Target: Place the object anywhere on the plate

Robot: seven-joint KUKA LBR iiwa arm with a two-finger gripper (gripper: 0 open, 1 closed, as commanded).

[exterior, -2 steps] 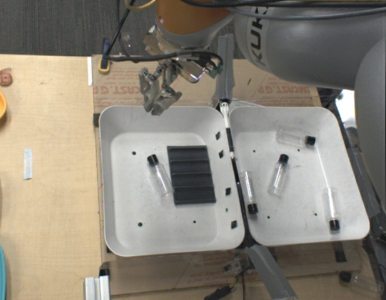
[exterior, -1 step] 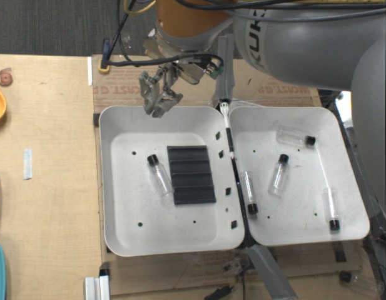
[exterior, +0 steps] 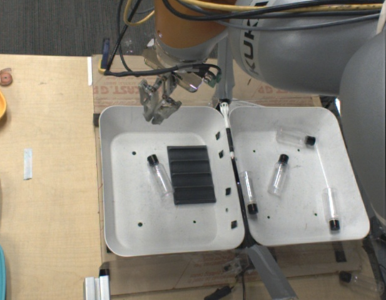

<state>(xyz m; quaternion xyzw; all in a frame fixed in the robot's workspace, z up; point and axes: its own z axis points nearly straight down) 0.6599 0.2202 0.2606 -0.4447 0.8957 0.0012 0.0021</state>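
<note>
The gripper hangs over the far rim of the left bin, near that bin's far-left corner, below the arm's orange band. Whether its fingers are open or closed cannot be told from this angle, and nothing is seen between them.

In the left bin a black ribbed plate lies near the middle, and a clear vial with a black cap lies just beside the plate's left edge, on the bin floor and not on the plate.

The right bin carries four more clear black-capped vials: one near its far edge, one near the middle, one along its left wall, and one toward its near-right corner.
</note>
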